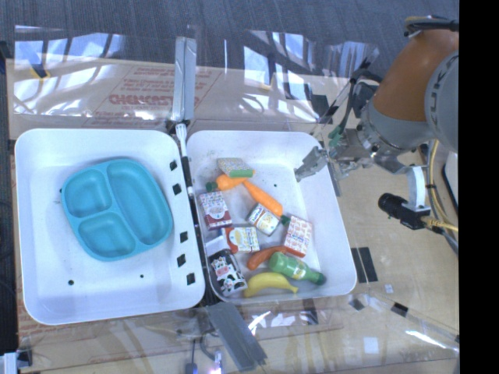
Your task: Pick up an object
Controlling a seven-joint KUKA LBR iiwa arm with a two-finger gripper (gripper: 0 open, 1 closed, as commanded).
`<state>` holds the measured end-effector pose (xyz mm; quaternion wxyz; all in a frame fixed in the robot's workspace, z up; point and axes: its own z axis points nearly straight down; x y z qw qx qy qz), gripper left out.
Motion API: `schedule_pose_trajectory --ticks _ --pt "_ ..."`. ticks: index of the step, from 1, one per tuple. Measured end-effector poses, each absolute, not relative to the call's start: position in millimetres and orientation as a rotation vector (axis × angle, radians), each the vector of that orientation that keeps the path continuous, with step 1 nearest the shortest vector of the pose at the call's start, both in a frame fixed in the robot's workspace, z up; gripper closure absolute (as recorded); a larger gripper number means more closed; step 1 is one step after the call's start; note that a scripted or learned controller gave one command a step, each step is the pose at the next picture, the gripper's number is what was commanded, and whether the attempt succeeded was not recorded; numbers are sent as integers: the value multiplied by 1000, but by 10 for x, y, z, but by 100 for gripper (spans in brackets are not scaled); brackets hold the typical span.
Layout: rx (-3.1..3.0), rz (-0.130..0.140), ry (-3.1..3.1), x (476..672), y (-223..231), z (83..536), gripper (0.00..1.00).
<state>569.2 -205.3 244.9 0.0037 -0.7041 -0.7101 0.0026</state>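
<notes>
- Camera view: two shallow white bins sit side by side on the bench, the left bin (31, 232) filling the left half of the frame and the right bin (343, 248) just right of centre.
- A blue divided plate (117, 207) with three compartments lies in the left bin, toward its upper middle.
- The right bin holds a cluster of toy food items in its lower left part.
- An orange carrot (263, 198) lies slantwise near the bin's centre, with a smaller orange piece (227, 183) just to its upper left and a pale block with a green edge (234, 166) above that.
- A small red-and-white carton (214, 208) lies along the bin's left wall; another small carton (244, 238) sits below it, and a black-and-white one (224, 271) lies near the lower left corner.
- A small can (265, 220) rests just under the carrot, and a red-and-white packet (298, 236) sits to its lower right.
- A green bottle (296, 269) lies on its side near the bin's lower edge, with a yellow banana (270, 284) just below it.
- The arm (413, 84) enters from the upper right of the frame, its orange band showing.
- The gripper (312, 164) hangs at the upper right corner of the right bin, well apart from the cluster; nothing sits between its fingers, and they are too small and blurred for me to tell how they stand.
</notes>
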Motion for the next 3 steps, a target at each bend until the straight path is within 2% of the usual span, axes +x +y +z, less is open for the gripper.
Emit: schedule_pose_trajectory --ticks 1,2,3 --pt "-2239 7 -2195 5849 -1852 915 0" --pt "-2230 13 -2194 5844 -1847 979 100" --pt "-2054 6 -2372 5840 -1423 2647 100"
